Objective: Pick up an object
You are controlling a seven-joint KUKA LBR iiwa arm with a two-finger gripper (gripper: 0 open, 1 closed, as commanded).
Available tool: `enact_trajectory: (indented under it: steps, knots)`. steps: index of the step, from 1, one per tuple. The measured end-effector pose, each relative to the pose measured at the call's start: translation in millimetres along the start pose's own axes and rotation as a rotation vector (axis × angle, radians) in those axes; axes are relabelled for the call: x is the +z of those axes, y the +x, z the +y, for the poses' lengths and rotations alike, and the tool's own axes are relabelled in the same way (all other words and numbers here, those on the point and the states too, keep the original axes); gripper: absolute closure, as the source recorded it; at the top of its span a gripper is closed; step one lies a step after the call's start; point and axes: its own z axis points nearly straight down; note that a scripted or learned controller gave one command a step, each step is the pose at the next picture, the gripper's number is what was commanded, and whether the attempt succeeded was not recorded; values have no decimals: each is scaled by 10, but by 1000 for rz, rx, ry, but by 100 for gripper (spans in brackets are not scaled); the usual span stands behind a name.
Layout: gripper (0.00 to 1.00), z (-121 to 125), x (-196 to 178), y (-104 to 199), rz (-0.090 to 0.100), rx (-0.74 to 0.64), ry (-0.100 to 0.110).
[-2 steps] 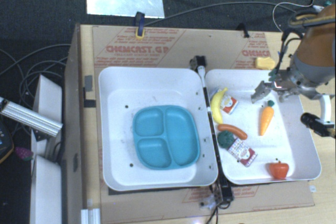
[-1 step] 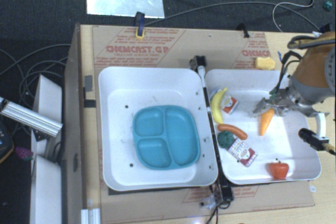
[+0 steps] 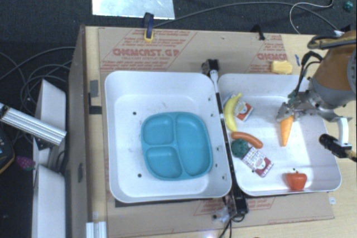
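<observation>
My gripper point(image 3: 292, 108) is low over the right bin point(image 3: 262, 89), near its right side, at the upper end of an orange carrot point(image 3: 285, 131). The carrot lies pointing down the view, its top touching or just under the gripper. Further left in that bin lie a yellow banana point(image 3: 231, 112), a small red-and-white carton point(image 3: 244, 112), an orange-red sausage point(image 3: 246, 139), a dark green broccoli-like piece point(image 3: 240, 147) and a red-and-white packet point(image 3: 257, 162). A red pepper point(image 3: 295, 180) sits near the bin's front right corner.
The left bin point(image 3: 128, 97) holds a blue divided plate point(image 3: 177, 145). A yellow block point(image 3: 281, 67) rests on the bench behind the right bin. The arm's grey and orange body point(image 3: 337, 72) overhangs the right bin's far right edge.
</observation>
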Motion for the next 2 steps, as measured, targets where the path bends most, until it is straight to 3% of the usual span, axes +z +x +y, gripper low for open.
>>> enact_trajectory:
  steps: [1, 2]
  knots:
    - [100, -136, -749, 300, 1, -1, 1]
    - [100, -366, -1229, 1052, 2, -2, 2]
